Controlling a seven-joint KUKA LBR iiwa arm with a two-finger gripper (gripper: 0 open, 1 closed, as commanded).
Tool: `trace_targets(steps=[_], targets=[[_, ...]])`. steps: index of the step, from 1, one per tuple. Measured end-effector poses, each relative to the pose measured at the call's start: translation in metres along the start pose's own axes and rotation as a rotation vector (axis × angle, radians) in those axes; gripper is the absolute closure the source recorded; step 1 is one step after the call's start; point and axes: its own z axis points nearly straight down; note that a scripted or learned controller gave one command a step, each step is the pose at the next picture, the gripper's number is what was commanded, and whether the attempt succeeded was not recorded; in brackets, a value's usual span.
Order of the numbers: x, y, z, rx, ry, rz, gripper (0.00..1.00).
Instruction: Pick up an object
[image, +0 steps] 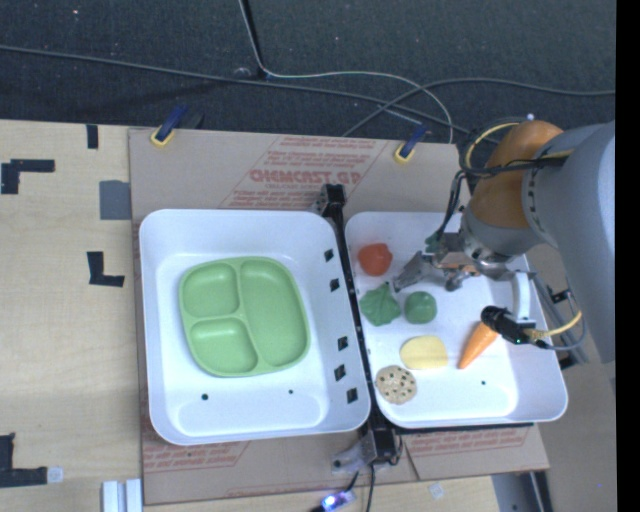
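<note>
The right bin (520, 400) holds several toy foods: a red tomato (375, 259), a green leafy piece (380, 304), a green ball (420, 307), a yellow piece (424, 352), an orange carrot (478, 343) and a round cookie (396, 384). My gripper (430, 281) hangs over the bin's upper middle, just above the green ball and to the right of the tomato. Its fingers are spread open, one reaching left toward the tomato, and nothing sits between them.
The left bin (165, 250) carries a light green divided plate (243, 315). A black divider clip line (345, 300) runs between the bins. The arm's grey body (570, 220) covers the right bin's far right side. Cables cross the dark floor behind.
</note>
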Motion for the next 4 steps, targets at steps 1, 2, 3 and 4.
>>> trace_targets(steps=[1, 2, 3, 4], targets=[[0.0, 0.001, -0.012, -0.004, -0.001, -0.001, 1.0], [-0.001, -0.001, -0.075, -0.005, 0.002, 0.001, 1.0], [0.0, 0.007, -0.136, -0.006, 0.001, 0.0, 1.0], [0.0, 0.008, -0.184, -0.005, 0.001, 0.0, 1.0]])
